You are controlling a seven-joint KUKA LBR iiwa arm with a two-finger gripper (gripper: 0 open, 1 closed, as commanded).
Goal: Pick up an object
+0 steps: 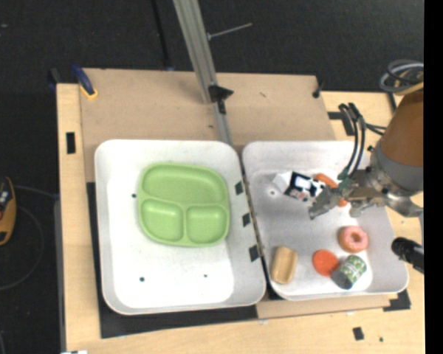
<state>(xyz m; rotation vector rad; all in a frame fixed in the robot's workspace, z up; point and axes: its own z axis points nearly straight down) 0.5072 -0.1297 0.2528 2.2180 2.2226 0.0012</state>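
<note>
— Overhead camera: where is your claw (319, 209)?

— In the right bin (299, 286), low beside the white-and-black box (295, 185); how wide it stands, I cannot tell.

— The box?

— Upper middle of that bin. It looks light, stiff, a bit slick; I'd pinch its narrow sides.

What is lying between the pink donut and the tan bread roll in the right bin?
In the camera view, a small orange-red round object lies between the pink donut and the tan bread roll, on the right bin floor.
</note>
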